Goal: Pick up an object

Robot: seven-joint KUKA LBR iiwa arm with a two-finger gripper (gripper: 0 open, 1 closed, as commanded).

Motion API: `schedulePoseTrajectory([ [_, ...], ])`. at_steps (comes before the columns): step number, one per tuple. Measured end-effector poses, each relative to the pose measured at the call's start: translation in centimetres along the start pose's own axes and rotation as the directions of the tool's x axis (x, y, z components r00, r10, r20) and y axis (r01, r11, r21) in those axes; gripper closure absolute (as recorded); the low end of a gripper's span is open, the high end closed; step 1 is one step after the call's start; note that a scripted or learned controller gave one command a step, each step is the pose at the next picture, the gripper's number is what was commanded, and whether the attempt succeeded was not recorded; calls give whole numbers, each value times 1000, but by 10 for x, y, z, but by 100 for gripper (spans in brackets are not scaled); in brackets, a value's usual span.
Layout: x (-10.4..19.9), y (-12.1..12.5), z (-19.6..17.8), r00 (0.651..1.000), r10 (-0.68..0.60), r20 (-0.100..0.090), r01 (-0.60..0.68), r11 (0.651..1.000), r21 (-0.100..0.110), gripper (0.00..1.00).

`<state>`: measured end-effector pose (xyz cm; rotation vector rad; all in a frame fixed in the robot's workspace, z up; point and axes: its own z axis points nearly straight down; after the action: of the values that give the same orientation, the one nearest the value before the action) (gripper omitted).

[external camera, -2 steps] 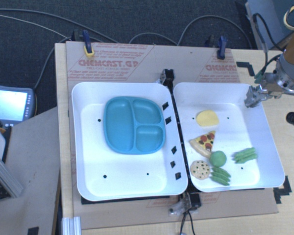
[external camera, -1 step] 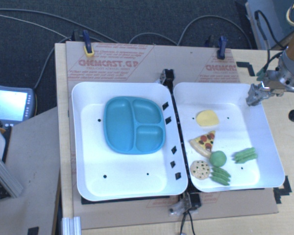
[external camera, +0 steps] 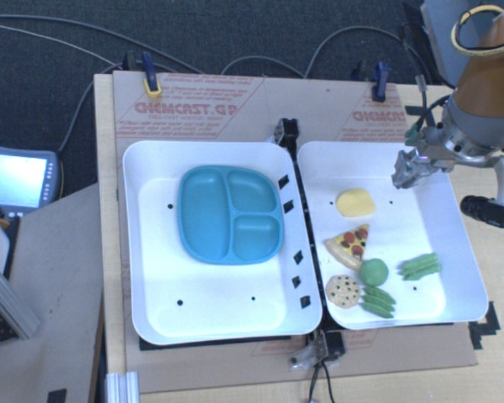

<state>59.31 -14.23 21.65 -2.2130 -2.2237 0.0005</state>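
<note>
Clearly we are in the approach: our gripper [external camera: 406,177] hovers at one o'clock from the yellow piece [external camera: 355,201]; whether its claw is wide or narrow we cannot tell. Next we descend.

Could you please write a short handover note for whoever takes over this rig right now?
Gripper: hovering over the upper right part of the right bin, with nothing between its fingers.
Right bin holds the yellow piece, pizza slice, cookie, round green piece, green pods and green beans.
Left bin holds the blue divided tray.
Done: nothing picked yet.
Left: descend on an object, close and lift; the yellow piece lies nearest the gripper.
</note>
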Motion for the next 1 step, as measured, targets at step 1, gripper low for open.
schedulePoseTrajectory([
  [1, 57, 1, -12, 1000, -2, 0, 2, 1000, -2, 100],
])
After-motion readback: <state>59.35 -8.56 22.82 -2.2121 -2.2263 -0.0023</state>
